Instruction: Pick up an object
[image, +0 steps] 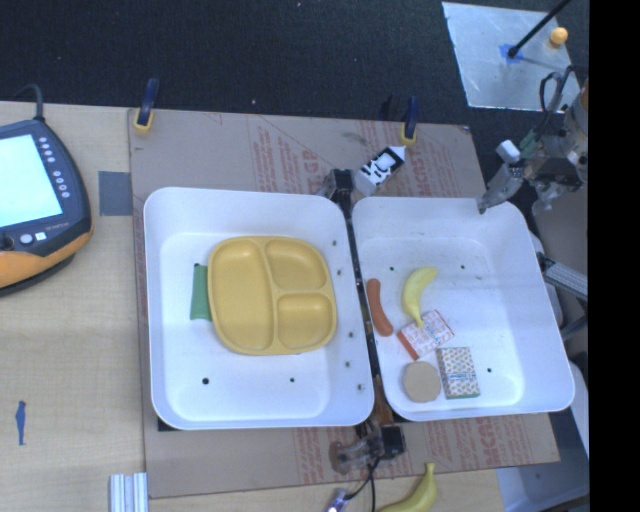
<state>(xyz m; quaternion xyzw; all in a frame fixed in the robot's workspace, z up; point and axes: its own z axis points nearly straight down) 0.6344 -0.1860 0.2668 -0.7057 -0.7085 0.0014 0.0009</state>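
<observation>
The right bin (520, 250) holds a yellow banana (418, 292), a reddish sausage (380, 307), a red-and-white packet (428, 333), a tan round disc (421, 381) and a small patterned box (459, 372), all grouped in its left and front part. My gripper (520, 195) hangs over the bin's back right corner, well away from these objects. Its two fingers stand apart, open, with nothing between them. The left bin (170, 300) holds a yellow divided plate (272, 295) with a green item (200, 292) partly tucked under its left side.
A teach pendant (35, 200) lies on the bench at the far left. A second banana (415, 492) lies outside the bins at the front edge. Blue clamps (147, 105) hold the cardboard at the back. A black-and-white item (380, 167) lies behind the bins.
</observation>
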